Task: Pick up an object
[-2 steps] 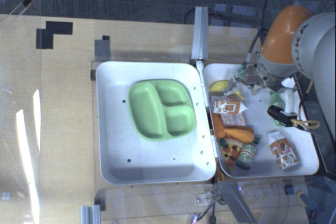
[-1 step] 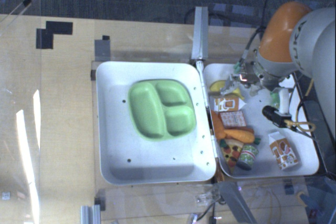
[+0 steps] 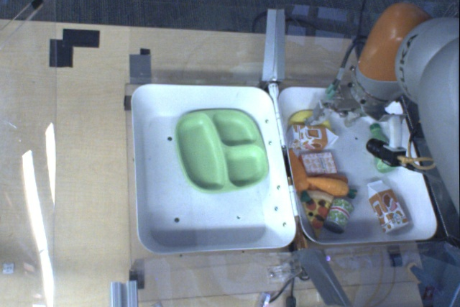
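Noted a green divided plate (image 3: 215,147) in the left bin (image 3: 147,226), judged the small carton (image 3: 310,137) in the right bin's (image 3: 359,180) upper left light, stiff, best taken across its flat sides, and saw the gripper (image 3: 343,108) near it, openness impossible to tell.

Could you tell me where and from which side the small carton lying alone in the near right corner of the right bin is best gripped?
Probably across the narrow width of the small carton, coming straight down from above. It lies flat and slightly skewed, with bare floor of the right bin on both long sides. The bin wall sits close to its near end, so a side approach looks cramped.
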{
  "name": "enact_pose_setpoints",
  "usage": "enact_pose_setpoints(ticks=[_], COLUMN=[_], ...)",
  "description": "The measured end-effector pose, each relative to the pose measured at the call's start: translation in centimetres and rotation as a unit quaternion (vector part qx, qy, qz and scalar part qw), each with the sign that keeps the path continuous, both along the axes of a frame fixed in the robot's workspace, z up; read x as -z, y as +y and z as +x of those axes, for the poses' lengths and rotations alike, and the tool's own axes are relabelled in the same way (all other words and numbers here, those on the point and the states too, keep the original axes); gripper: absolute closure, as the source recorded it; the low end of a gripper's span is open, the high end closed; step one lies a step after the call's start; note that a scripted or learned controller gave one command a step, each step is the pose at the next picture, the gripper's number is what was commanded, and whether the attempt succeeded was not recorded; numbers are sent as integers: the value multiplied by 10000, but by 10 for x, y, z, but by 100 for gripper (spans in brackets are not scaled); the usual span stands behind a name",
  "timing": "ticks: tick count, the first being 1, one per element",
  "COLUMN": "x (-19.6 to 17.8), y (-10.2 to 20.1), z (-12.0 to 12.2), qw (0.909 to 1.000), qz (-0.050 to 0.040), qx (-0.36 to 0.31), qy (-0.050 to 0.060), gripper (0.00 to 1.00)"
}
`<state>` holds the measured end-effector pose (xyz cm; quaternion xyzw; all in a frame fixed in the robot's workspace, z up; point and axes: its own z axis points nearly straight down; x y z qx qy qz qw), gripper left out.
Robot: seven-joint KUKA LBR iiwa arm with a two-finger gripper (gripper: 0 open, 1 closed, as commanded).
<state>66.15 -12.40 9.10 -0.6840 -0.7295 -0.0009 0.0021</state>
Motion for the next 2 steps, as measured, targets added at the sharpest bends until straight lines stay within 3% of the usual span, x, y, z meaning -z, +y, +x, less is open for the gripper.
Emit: enact_pose_setpoints(ticks=[1, 2], x=[-8, -131], y=[1, 36], z=[0, 9], qw=[10000, 9995], qz=[-13, -24], qx=[-13, 321], qy=[-17, -53], gripper=[100, 100])
